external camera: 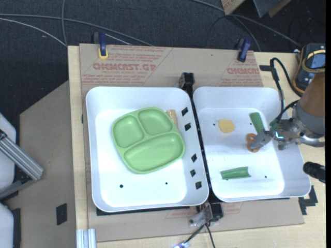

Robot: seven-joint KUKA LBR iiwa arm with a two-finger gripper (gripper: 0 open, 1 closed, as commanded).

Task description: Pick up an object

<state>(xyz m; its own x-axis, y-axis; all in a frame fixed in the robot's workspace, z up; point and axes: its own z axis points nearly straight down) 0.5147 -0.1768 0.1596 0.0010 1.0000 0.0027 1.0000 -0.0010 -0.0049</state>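
In the right white bin point(269, 187), a flat green rectangular piece point(235, 173) lies at six o'clock. The two-finger gripper point(261, 140) sits at three o'clock over a small orange-brown object point(253, 142); whether it grips is unclear. Farther off, a tan round piece point(226, 126) and green stick point(257, 121) lie toward twelve; the left bin point(103, 190) holds a green divided plastic plate point(148, 139).

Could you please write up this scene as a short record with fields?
left bin: holds a green divided plate
right bin: yellow round piece, green stick, green block, small brown item
arm: reaches in from the right
claw: low over the right bin, at the brown item
grasp: cannot be confirmed
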